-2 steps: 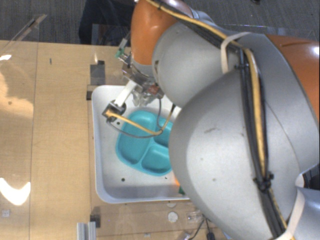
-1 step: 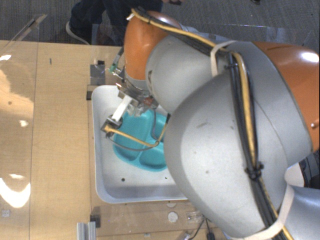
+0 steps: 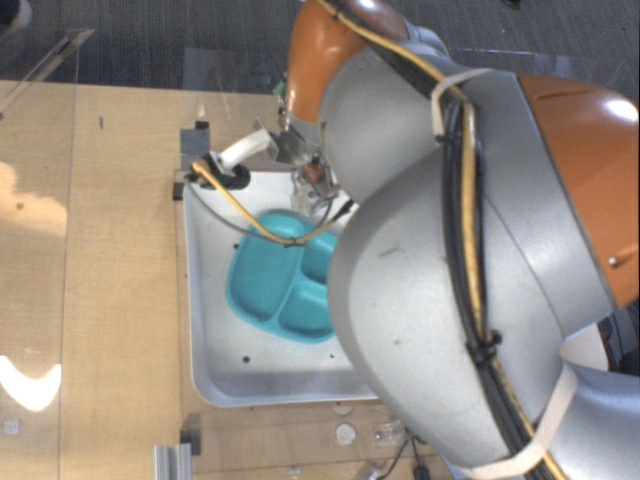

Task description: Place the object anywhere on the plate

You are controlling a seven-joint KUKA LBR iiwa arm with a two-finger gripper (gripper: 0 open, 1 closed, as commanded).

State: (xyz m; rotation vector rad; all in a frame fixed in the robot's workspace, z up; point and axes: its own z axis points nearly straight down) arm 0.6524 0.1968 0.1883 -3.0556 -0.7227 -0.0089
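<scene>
Grey arm, teal plate in white bin

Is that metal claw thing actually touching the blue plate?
Cannot tell. In the camera view the gripper hangs over the far rim of the teal plate, but the slanted angle and the arm's bulk hide any contact or gap.

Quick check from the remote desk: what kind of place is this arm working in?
Most likely a robot lab or test cell, not a kitchen. A big grey and orange arm reaches over a white bin set into a wooden bench, with a teal divided plate inside.
</scene>
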